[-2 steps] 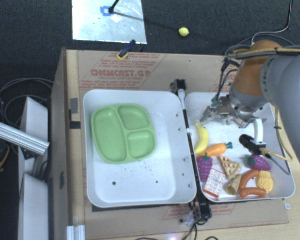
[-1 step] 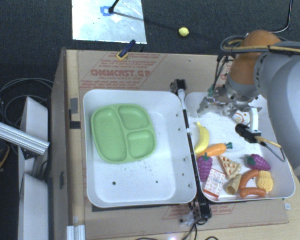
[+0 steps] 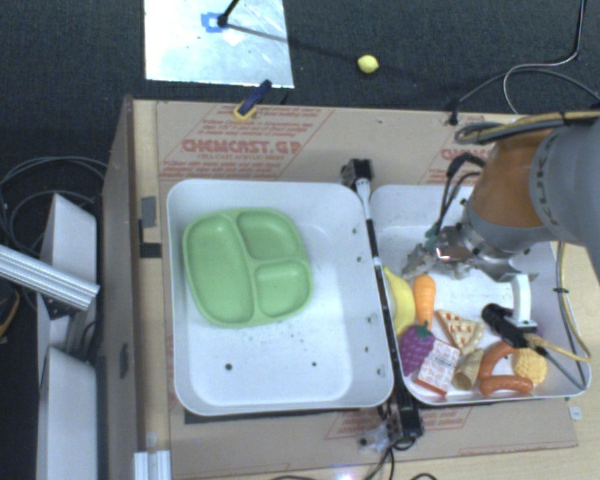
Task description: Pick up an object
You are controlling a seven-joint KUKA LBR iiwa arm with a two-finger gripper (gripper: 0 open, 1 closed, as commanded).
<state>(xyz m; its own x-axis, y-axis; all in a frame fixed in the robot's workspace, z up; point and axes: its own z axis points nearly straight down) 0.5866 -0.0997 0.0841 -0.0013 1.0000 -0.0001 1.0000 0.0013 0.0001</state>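
Observation:
In the right bin (image 3: 405,208) lie several toy foods: a yellow banana (image 3: 400,298), an orange carrot (image 3: 424,298), purple grapes (image 3: 416,348), a pizza slice (image 3: 458,328), a red-and-white packet (image 3: 439,366), a sausage (image 3: 500,366) and a corn piece (image 3: 531,366). My gripper (image 3: 432,256) hangs low over the bin's middle, just above the carrot's top end. The grey arm with its orange band (image 3: 505,183) reaches in from the right and covers the wrist.
The left bin (image 3: 280,368) holds a green divided plate (image 3: 247,265). A black divider clip (image 3: 358,173) sits between the bins. Cables (image 3: 500,83) trail behind the arm. A small yellow ball (image 3: 367,64) lies on the dark floor beyond the bench.

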